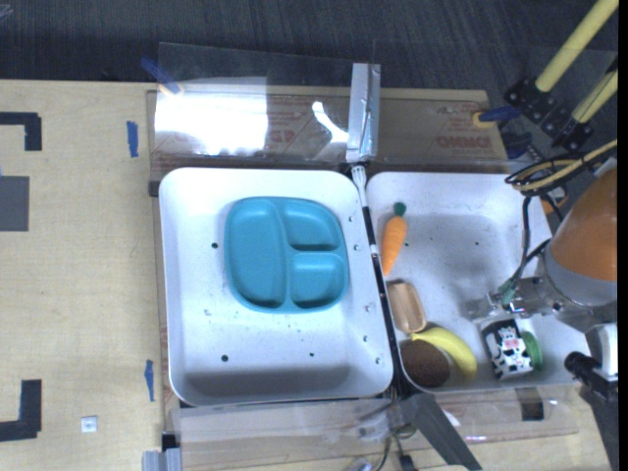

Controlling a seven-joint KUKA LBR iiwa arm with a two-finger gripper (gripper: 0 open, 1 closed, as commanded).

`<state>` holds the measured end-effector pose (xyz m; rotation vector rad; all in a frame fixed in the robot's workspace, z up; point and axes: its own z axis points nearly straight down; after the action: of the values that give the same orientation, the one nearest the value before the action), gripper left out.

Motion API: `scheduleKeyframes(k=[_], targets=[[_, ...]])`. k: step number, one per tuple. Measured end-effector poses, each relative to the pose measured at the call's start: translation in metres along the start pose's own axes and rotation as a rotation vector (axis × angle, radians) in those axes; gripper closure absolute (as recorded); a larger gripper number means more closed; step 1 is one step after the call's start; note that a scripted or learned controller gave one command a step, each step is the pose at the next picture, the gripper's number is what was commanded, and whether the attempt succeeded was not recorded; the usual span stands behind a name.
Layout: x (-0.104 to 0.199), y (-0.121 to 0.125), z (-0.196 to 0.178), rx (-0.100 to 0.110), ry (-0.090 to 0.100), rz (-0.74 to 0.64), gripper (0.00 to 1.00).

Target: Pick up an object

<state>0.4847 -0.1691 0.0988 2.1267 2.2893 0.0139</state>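
My wrist hangs over the near right part of the right bin (461, 189), and my jaws (505, 307) sit just above a small black-and-white toy (509, 349) with a green bit on its right. The danger here is crowding: a banana (453, 347), a brown round thing (426, 363) and a tan wooden scoop (406, 305) lie just left, so a slanted descent could nudge the toy against them or pinch nothing. A carrot (392, 241) lies further off, by the divider. The blue divided plate (287, 253) rests in the left bin (186, 263). How wide my jaws stand I cannot tell; they look blurred, and nothing visibly sits between them.
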Motion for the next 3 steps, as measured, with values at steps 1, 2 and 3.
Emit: scheduleKeyframes(k=[1, 2, 3], targets=[[0.041, 0.044, -0.026, 0.017, 0.008, -0.122, 1.0], [0.041, 0.044, -0.035, 0.018, 0.007, -0.121, 1.0], [0.119, 0.082, -0.086, 0.015, 0.009, -0.181, 1.0]])
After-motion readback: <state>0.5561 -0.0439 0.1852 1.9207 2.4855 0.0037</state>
